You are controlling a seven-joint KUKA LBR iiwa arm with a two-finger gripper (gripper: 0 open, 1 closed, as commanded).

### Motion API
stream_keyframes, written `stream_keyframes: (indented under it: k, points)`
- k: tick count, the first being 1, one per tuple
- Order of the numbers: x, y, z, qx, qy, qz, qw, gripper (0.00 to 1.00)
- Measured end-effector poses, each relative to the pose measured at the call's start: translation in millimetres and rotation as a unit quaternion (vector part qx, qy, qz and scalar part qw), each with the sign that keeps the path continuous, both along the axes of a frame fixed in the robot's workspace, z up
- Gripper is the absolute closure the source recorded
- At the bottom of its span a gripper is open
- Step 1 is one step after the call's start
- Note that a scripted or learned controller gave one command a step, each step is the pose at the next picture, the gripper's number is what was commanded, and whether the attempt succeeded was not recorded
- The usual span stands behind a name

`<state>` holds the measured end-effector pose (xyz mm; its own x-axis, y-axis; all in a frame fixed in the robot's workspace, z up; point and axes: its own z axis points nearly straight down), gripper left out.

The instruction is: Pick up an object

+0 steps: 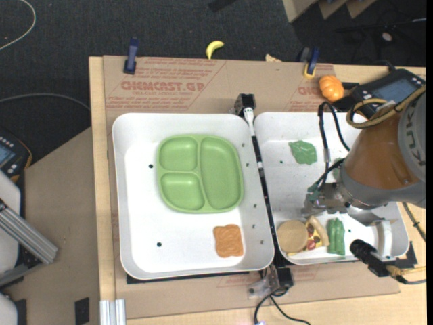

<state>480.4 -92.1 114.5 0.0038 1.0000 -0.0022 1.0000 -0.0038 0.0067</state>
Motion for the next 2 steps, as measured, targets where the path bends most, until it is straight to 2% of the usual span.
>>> stream_keyframes:
  k: [1, 2]
  points:
    - [-1.3, -1.2, -31.0, 0.0008, 0.003, 0.001, 1.0000, 1.00]
    - [-1.2, -1.5, -29.9, 0.0011, 0.003, 0.001, 1.0000, 1.00]
